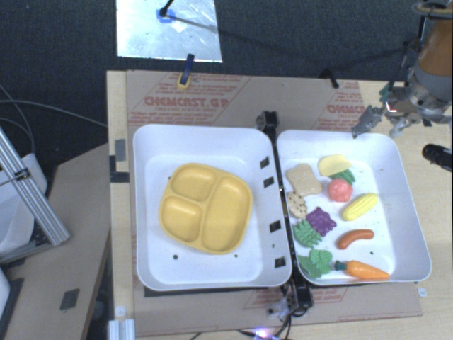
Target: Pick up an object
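Two white bins (205,137), smooth plastic, slight sheen. Yellow divided plate (206,207), matt plastic. Toy foods in the right-hand bin, moulded plastic: carrot (362,268) and sausage (354,238) glossy, grapes (321,220) knobbly. Cardboard sheet (233,98) below, matt, printed. Foil-like square (168,18) shiny, crinkled. Aluminium rail (32,193), brushed metal.

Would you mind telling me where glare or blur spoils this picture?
Camera view: glare whitens the foil sheet behind the bench; the pincer at the right bin's far corner looks soft; the toy foods and yellow tray are evenly lit and sharp.
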`<state>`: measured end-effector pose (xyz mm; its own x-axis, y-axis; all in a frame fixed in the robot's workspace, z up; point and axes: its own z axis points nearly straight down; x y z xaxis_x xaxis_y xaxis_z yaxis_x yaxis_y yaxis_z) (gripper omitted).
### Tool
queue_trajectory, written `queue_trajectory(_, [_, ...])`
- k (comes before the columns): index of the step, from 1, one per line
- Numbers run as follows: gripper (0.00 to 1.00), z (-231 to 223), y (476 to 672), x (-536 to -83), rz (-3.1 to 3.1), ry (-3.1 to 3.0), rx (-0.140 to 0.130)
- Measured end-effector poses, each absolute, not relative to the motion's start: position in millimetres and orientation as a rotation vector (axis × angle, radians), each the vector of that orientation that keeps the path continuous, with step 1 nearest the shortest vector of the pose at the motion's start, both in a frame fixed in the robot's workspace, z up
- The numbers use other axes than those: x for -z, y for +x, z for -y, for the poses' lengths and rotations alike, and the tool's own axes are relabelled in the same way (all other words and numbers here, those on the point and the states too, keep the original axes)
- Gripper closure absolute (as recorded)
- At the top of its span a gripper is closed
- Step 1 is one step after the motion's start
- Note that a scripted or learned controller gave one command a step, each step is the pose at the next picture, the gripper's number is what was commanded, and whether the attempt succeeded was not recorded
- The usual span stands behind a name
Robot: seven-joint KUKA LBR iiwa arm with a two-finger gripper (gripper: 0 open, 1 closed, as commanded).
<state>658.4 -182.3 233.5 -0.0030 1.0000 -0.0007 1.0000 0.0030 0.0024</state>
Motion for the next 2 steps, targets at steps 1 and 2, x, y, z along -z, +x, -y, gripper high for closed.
queue_trajectory(1, [0.0, 208, 575.5, -146, -2.223, 2.232, 0.009])
queue_trajectory(2, [0.0, 137, 545.8, -120, -2.233, 2.218, 0.0])
